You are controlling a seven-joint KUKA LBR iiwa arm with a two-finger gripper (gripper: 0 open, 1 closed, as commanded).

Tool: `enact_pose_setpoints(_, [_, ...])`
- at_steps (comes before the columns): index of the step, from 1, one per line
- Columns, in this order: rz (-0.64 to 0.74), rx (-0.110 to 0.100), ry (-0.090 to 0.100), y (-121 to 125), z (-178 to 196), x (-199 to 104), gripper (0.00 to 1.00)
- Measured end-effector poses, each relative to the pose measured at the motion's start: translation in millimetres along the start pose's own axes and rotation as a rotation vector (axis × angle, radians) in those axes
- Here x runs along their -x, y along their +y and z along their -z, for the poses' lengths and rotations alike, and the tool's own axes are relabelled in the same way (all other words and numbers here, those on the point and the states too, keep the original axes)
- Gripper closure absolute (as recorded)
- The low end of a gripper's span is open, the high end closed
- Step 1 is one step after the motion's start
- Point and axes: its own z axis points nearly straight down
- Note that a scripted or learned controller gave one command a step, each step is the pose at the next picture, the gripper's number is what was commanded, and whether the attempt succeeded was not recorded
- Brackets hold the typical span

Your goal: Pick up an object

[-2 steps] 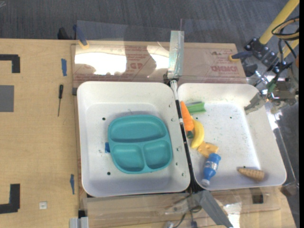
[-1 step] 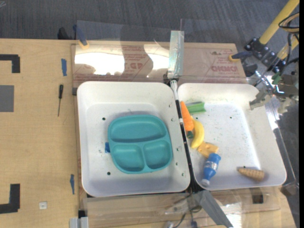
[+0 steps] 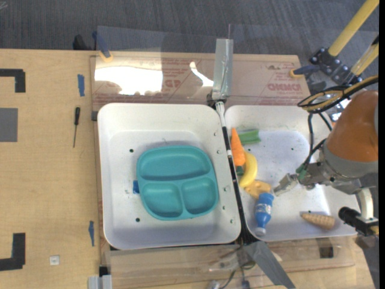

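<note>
We see the right bin (image 3: 283,233) carrying all the loose items, most of them crowded along its left wall. An orange carrot (image 3: 238,149) lies lengthwise against that wall, long axis running from the far edge toward the near one, with a green piece (image 3: 249,136) at its far end lying crosswise. A yellow banana (image 3: 249,170) curves just below the carrot, and a yellow lump (image 3: 258,189) sits beside its near end. A blue-and-white bottle (image 3: 263,212) points toward the near-left corner, cap end nearest us. A tan cone (image 3: 319,220) lies well apart by the near edge, its tip pointing left.

The bin's middle and far-right part are bare. The gripper (image 3: 287,183) hovers over that room, just right of the yellow lump; we cannot tell how it is set.

The left bin (image 3: 114,161) carries a teal divided plate (image 3: 177,181).
</note>
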Motion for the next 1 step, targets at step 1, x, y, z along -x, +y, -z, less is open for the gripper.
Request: enact_pose_setpoints(1, [0.130, 0.015, -0.008, 11.9, -12.8, -43.1, 0.00])
